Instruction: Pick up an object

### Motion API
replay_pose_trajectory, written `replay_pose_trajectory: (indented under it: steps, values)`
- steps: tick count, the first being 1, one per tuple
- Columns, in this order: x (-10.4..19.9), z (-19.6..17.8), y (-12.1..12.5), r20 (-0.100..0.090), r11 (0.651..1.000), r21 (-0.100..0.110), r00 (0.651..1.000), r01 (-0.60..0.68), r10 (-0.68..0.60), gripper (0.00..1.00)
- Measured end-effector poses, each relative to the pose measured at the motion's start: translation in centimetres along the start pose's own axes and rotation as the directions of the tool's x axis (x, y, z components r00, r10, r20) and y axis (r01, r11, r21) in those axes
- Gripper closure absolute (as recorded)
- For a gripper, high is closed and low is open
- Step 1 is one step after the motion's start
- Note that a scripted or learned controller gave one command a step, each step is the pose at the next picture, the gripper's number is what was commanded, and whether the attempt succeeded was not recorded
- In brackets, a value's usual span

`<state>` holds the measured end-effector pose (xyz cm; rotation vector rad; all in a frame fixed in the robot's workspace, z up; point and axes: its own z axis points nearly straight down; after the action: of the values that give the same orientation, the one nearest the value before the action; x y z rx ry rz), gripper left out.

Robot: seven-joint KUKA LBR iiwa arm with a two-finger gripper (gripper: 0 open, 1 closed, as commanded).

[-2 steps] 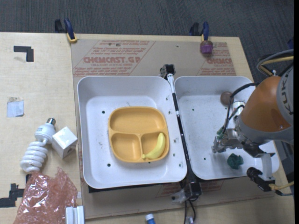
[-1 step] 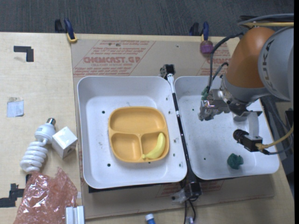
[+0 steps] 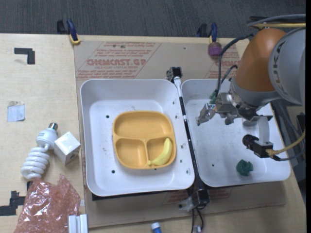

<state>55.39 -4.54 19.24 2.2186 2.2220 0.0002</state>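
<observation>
Worktop [image 3: 39,91]: pale wood, with a printed sheet clamped under two white bins; a spiral bulb [image 3: 38,155] and a small white cube [image 3: 67,147] lie off to the side.
Left bin [image 3: 97,101]: holds a yellow divided tray [image 3: 136,130] with a banana [image 3: 164,153] in its lower right compartment.
Right bin [image 3: 214,171]: a small green object [image 3: 244,167] near its lower right corner, the likely pick.
End effector [image 3: 206,113]: above the right bin's upper part, well apart from the green object, gripping nothing; how far open, I cannot tell.

Two white bins [image 3: 97,130], one yellow tray [image 3: 141,125], one banana [image 3: 164,153], one green object [image 3: 244,167], one light bulb [image 3: 39,154]
</observation>
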Motion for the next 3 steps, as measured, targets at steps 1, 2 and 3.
replay_pose_trajectory:
  steps: [1, 2, 3]
  values:
    - [-7.0, 10.0, -0.2, -0.001, 1.000, 0.002, 1.000, -0.003, 0.003, 0.00]
    - [-5.0, 10.0, -5.3, -0.001, 1.000, 0.002, 1.000, -0.004, 0.004, 0.00]
    - [-5.1, 9.0, -5.2, 0.000, 1.000, -0.001, 1.000, -0.005, 0.005, 1.00]
